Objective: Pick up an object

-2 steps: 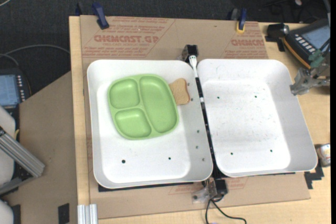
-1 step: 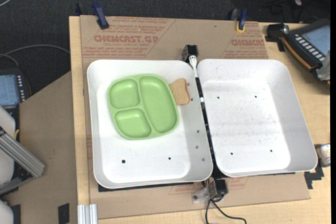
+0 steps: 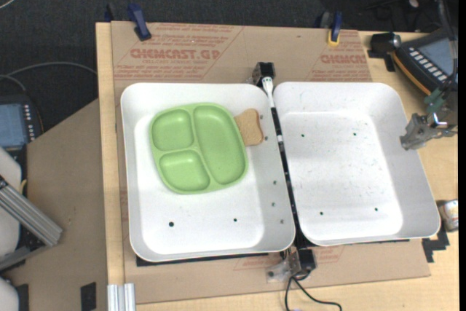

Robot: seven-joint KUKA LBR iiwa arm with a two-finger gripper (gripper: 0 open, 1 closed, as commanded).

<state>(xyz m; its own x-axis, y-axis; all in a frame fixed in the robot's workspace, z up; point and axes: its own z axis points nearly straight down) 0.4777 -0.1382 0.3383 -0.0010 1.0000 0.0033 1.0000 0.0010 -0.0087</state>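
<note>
gripper (image 3: 421,129) sat at right bin's (image 3: 349,229) right rim | jaws: spread or pressed together, could not tell | targets: green plate (image 3: 196,148) and tan slice (image 3: 250,127), touching, in left bin (image 3: 204,229) | lay well apart, across the divider to gripper's left

A small grey metal gripper (image 3: 421,130) with angular, pale fingers is seen; a greenish part is mounted above.
</note>
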